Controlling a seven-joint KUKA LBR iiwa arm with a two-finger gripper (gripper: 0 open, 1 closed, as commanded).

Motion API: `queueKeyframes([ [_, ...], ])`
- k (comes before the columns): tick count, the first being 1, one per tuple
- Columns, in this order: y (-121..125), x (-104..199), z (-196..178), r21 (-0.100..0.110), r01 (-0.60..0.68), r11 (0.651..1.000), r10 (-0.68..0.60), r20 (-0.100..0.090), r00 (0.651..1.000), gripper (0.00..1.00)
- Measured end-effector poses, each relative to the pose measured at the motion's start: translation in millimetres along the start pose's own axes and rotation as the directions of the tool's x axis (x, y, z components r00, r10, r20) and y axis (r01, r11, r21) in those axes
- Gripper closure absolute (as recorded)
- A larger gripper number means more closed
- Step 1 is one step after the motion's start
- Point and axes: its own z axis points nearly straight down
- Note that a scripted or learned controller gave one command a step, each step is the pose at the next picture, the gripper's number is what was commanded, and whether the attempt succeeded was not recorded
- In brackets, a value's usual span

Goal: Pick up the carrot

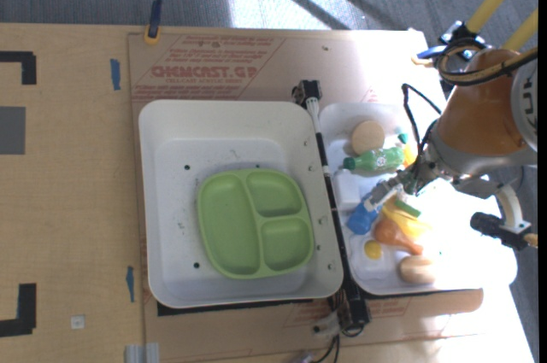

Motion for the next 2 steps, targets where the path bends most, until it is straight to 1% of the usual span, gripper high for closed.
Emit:
queueKeyframes([
  [1,-3.7,0.0,4.5,-0.033,0.098,0.995,-0.098,0.016,0.995,0.0],
  [2,-11.5,-8.3,9.2,-0.045,0.05,0.998,-0.05,0.001,0.999,0.0],
])
